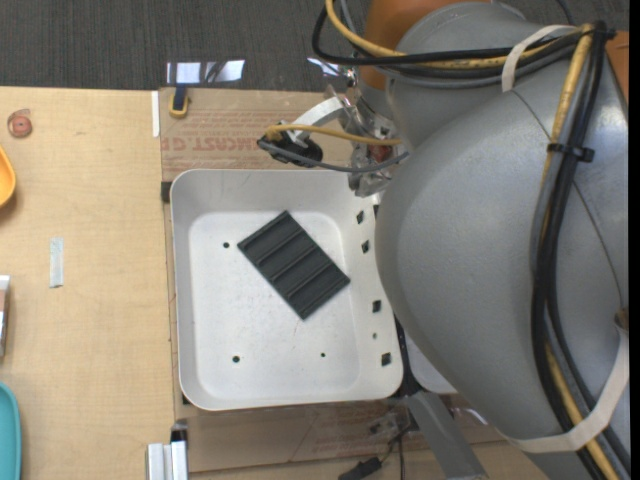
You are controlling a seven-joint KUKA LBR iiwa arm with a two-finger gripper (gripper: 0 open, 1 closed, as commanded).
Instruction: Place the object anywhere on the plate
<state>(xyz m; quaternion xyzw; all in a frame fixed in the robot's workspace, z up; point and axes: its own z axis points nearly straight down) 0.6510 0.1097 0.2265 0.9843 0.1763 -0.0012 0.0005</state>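
At the worktop's [90, 318] left edge a teal rim [8, 438] is peeking in, possibly the plate. The dark ribbed slab [293, 265], likely the object, is lying askew in the white bin [200, 388]. The arm [500, 248] is looming over the bin's right side, and I cannot tell how the fingers are standing. Lying so flat, the slab is risking a slipped pinch.

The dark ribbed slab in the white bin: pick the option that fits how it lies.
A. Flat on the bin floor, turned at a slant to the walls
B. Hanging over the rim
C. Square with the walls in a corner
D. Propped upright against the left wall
A: the dark ribbed slab lies flat near the middle of the white bin, its edges diagonal to the walls.
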